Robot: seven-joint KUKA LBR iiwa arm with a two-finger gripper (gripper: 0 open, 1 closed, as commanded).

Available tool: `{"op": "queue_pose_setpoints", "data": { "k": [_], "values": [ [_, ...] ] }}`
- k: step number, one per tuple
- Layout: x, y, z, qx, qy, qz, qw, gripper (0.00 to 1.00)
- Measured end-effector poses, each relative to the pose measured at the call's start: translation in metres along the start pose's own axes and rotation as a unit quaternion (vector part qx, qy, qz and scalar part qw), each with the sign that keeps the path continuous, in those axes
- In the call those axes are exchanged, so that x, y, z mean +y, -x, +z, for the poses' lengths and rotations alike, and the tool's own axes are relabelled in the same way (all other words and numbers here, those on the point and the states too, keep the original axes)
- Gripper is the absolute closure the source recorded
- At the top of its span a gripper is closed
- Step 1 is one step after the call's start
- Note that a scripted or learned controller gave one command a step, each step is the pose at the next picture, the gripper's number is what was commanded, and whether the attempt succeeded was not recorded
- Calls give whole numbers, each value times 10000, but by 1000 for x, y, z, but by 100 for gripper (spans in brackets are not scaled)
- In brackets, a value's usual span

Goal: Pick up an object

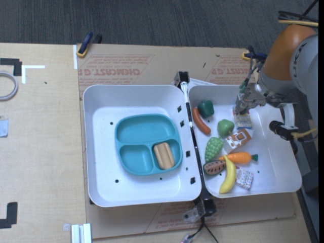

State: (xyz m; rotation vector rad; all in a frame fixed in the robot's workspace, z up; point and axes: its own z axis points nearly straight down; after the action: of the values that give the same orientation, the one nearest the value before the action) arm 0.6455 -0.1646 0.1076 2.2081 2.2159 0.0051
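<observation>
On the far left of the pale wooden surface [40, 151] lie black tape marks and part of a grey ring. Further right, a sheet of brown printed cardboard [131, 65] lies under both bins, with a blue and yellow clamp [84, 43] at its top left corner.

The left shallow white bin [96, 151] holds a teal plastic tray with three compartments [148, 144]. A tan toy bread roll [163, 155] lies in the tray's lower right compartment.

The right shallow white bin [276, 173] sits just beside it, their rims touching along the middle. Near its left wall an orange-red toy sausage [201, 121] lies at a slant, with a dark green toy pepper [205, 108] just above it. Lower down are a green toy grape bunch [213, 148] and, below that, a dark brown oval toy with red spots [214, 167]. To the right come a light green rounded toy [225, 127], a small brown and white carton [238, 139], an orange toy carrot with a green top [241, 158], a yellow toy banana [229, 176] touching the carrot, and a small white patterned packet [244, 178] beside the banana's lower end.

The claw [243, 111] hangs low in the upper part of the right bin, just above the carton and to the right of the light green toy. Whether it is released or clenched, I cannot tell. The grey arm with its orange band [283, 54] reaches in from the right edge.
</observation>
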Motion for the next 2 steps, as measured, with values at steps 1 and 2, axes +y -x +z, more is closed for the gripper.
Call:
{"op": "queue_pose_setpoints", "data": {
  "k": [1, 2],
  "values": [
    [0, 0, 0, 0, -1, -1, 10000, 0],
    [1, 0, -10, -6, 7, -6, 10000, 100]
  ]
}}
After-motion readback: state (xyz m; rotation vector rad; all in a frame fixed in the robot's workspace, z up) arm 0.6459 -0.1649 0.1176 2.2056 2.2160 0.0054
